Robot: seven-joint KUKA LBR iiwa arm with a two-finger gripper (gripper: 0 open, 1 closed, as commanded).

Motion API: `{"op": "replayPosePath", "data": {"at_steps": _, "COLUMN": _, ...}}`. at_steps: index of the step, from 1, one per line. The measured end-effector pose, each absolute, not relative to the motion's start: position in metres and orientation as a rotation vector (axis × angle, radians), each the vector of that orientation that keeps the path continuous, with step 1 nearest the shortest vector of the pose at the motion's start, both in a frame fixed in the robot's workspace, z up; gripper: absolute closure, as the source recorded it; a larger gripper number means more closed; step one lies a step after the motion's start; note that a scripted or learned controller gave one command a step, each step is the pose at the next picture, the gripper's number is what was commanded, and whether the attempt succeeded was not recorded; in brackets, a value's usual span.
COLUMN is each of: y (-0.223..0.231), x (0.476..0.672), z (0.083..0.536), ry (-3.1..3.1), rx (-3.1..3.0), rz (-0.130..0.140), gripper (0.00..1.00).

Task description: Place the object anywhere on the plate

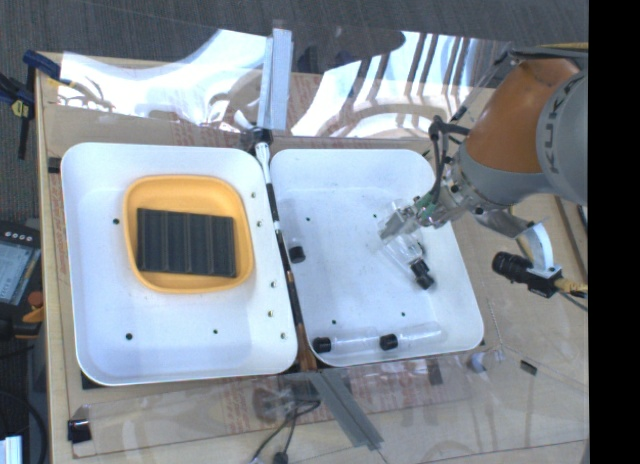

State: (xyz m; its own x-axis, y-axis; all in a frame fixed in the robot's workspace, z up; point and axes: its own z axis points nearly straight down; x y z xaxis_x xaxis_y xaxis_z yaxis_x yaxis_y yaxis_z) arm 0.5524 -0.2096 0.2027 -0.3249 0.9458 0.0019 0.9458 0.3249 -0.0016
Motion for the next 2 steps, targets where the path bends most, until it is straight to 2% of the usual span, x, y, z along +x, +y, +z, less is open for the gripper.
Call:
{"op": "replayPosePath", "data": {"at_steps": 1, "y": -0.172, "x": 0.508, "z": 0.154, "ry": -2.74, "rx": -1.526, "rz": 0.001, "gripper": 1.0}}
{"op": "replayPosePath", "data": {"at_steps": 2, "y": -0.114, "x": 0.478, "z": 0.27, "ry": -2.848, "rx": -1.331, "rz": 0.0, "gripper": 1.0}}
